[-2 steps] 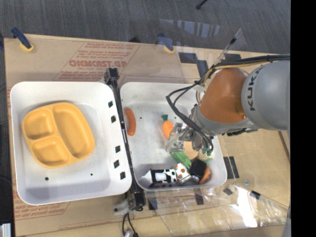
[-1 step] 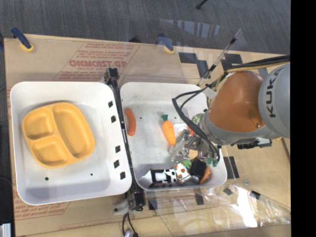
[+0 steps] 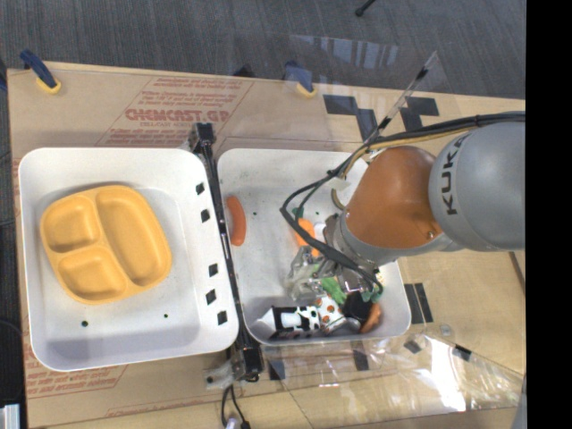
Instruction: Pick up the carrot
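Observation:
An elongated orange piece that looks like the carrot [image 3: 236, 220] lies along the left wall of the right bin [image 3: 268, 164], clear of the arm. A second, smaller orange piece [image 3: 305, 230] peeks out from under the wrist. It is too hidden for me to tell what it is. My gripper [image 3: 309, 273] hangs low in the middle of the right bin, below the orange wrist band [image 3: 391, 199]. It is over a pile of toys and well to the right of the long orange piece. Cables and the wrist cover most of it.
The left bin [image 3: 36, 329] holds a yellow divided plate [image 3: 105, 239]. At the right bin's front edge lie a black-and-white toy [image 3: 298, 319], a green piece [image 3: 337, 289] and an orange-brown piece [image 3: 372, 316]. A black divider [image 3: 217, 231] runs between the bins.

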You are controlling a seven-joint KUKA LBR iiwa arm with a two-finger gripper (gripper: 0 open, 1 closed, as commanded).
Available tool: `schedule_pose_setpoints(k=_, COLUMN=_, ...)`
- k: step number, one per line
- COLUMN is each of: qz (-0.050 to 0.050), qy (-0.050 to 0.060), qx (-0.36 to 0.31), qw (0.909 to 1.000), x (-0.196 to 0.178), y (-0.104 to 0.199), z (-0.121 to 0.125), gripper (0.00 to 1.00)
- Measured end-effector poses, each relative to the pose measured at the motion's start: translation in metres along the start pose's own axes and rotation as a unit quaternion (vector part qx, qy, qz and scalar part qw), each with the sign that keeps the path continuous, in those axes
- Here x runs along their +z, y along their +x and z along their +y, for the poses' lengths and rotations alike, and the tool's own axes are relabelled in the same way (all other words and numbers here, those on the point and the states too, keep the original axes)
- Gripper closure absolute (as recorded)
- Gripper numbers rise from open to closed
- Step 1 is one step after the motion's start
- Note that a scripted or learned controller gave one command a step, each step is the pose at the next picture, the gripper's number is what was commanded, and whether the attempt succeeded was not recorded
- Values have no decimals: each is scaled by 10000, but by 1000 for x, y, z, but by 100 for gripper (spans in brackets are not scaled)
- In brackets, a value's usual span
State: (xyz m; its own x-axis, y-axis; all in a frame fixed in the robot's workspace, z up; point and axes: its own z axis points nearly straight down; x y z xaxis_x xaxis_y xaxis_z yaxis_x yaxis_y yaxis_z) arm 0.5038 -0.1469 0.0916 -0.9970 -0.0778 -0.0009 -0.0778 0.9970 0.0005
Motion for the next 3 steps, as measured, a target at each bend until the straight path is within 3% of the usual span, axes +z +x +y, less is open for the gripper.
schedule_pose_setpoints(k=1, qz=-40, qy=8, qx=-1040, qw=9946, x=-103, y=-15, z=73, gripper=100)
schedule_pose_setpoints(k=2, qz=6, qy=3, qx=-1287, qw=9917, x=-100, y=0, z=59, gripper=100)
schedule_pose_setpoints(k=3, qz=-16, qy=1, qx=348, qw=9994, x=-110, y=-36, z=115, gripper=100)
